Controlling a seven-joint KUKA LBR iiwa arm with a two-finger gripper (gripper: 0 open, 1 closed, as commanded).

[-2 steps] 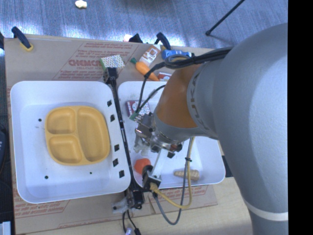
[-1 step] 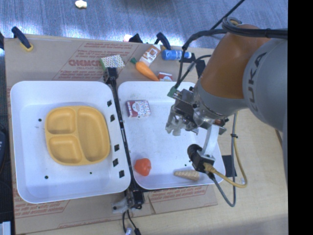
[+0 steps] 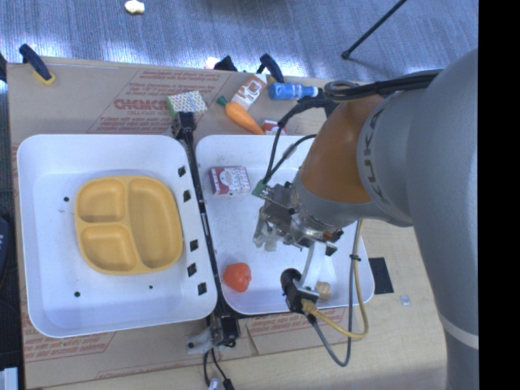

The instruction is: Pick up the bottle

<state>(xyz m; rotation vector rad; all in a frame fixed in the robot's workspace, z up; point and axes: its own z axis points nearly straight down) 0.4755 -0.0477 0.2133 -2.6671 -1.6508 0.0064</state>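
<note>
End effector (image 3: 266, 236) is hovering in right bin (image 3: 357, 287); grip state unclear. Bottle (image 3: 245, 94) is lying outside — risking grabbing nothing.

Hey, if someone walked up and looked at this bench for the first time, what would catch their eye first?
Likely the big grey arm with its orange band, reaching in from the right and hanging over the right bin, its pincer low above the bin floor. Next, the yellow divided plate in the middle of the left bin. Small bright spots follow: a red tomato-like ball near the right bin's front edge and a small red-and-white carton near its back.
</note>
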